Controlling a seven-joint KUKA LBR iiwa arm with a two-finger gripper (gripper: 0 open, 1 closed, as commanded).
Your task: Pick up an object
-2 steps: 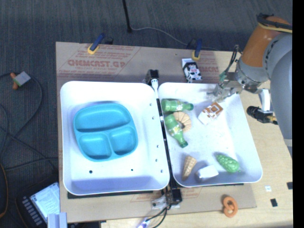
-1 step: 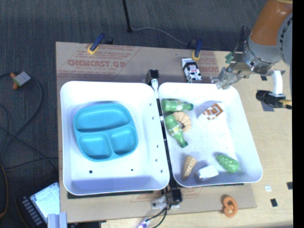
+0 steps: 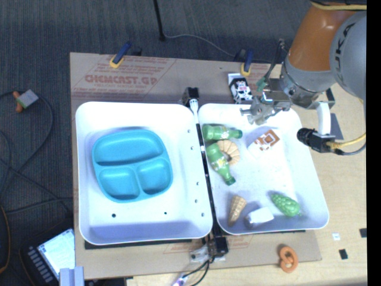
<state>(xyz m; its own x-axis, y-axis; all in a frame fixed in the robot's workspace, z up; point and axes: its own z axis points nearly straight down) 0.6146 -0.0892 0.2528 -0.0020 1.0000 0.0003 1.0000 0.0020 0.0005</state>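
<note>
Objects: several in right bin, none between the fingers.
Small white block w/ orange marks: upper part of right bin, just below gripper, apart from it.
Green bottles: one at bin's upper left, another below it; tan shell-like piece between, touching both.
Cone, white piece, green bumpy toy: near bin's front edge.
Gripper: over right bin's top rim; jaws' state, can't tell.
Left bin: holds blue divided tray.
</note>
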